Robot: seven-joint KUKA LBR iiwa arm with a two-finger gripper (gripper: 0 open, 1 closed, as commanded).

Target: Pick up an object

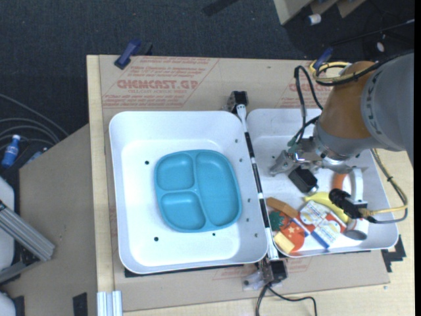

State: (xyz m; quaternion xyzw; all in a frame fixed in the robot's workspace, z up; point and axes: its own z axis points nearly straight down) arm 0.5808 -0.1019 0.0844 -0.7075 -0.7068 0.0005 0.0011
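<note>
Nearest you, right bin [388, 239]: colourful clutter heap [316, 222], yellow banana [327, 201] atop. Gripper [293, 165] left of it; jaw state unreadable.

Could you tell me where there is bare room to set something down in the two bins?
Left bin: white floor ringing the blue divided plate. Right bin: bare far-left corner by the divider; its near end is crowded with small items.
</note>
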